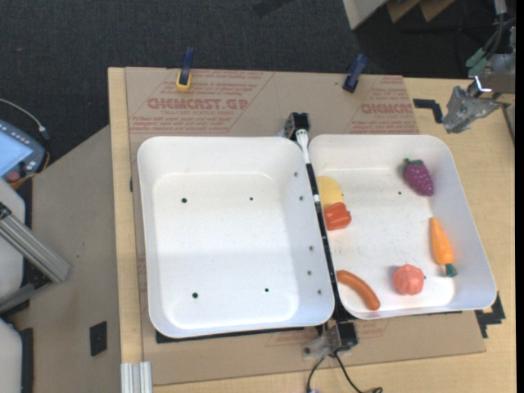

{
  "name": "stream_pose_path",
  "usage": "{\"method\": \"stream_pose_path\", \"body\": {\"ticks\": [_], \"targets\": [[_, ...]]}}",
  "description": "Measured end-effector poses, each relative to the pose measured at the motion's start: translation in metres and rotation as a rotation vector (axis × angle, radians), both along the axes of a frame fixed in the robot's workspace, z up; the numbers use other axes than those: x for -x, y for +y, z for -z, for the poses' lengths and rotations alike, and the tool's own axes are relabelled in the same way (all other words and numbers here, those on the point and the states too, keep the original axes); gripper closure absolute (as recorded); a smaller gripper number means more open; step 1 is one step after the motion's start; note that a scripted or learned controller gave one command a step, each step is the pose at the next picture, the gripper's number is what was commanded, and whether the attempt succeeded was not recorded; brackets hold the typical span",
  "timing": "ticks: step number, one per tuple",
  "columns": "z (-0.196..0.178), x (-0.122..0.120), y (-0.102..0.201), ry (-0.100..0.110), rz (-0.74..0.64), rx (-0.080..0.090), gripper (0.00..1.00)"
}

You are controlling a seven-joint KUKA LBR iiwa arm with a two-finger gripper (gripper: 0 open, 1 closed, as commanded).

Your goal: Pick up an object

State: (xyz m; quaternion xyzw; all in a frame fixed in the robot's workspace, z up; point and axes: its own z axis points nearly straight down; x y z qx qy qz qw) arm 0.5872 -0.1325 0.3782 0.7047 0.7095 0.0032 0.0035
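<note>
Two shallow white bins sit side by side on a brown cardboard-covered surface [246,97]. The left bin [164,219] shows only its bare floor with a few small dark holes. The right bin [467,219] carries all the toy food.

At the right bin's left wall, a yellow piece [330,190] lies touching a red pepper [337,216] just below it, both pressed close against the divide between the bins. Nearer the front edge, an orange-red sausage [359,289] lies at a slant by the bin's front left corner. To its right, near but apart, sits a pinkish-red strawberry [408,279]. Along the right wall an orange carrot [441,245] lies lengthwise, its green end pointing toward the front, just beside the strawberry. In the far right corner a bunch of purple grapes [417,177] rests alone, well apart from the others.

The gripper [463,111] hangs at the upper right, outside the right bin and beyond its far right corner, above the surface. It is well apart from every piece of food and nothing is seen between its fingers; whether they are spread or pressed together I cannot tell, as it is small and blurred.

A blue and yellow clamp [186,70] and a second blue clamp [354,72] grip the cardboard's far edge.
</note>
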Motion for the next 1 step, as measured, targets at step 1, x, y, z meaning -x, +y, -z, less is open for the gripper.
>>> {"method": "stream_pose_path", "body": {"ticks": [1], "targets": [[-0.0177, 0.0113, 0.0453, 0.003, 0.002, 0.000, 1.00]]}}
